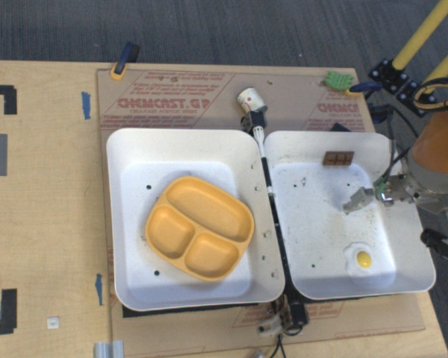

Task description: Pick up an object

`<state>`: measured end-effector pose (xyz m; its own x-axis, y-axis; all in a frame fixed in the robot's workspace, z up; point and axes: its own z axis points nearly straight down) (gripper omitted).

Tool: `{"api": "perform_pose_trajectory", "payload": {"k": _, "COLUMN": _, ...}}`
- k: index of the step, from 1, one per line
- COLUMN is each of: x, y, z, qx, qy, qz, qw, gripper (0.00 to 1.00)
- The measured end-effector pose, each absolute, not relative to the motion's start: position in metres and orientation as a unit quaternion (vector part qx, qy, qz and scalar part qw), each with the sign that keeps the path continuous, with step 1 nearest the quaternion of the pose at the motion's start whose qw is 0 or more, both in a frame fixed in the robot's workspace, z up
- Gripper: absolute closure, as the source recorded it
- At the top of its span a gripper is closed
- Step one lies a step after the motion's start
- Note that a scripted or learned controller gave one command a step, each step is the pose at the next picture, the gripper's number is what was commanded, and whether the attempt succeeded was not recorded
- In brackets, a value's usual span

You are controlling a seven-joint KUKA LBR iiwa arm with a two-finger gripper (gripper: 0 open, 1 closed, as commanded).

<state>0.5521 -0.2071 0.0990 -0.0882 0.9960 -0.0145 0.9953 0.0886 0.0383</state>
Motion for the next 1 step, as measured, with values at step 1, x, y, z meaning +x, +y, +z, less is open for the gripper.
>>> {"api": "perform_pose_trajectory", "payload": {"k": 1, "x": 0.6114, "y": -0.1842, "z": 0.0893, "qx": 0.662, "qy": 0.749, "qz": 0.0009, "qw": 0.002, "gripper": 0.0}}
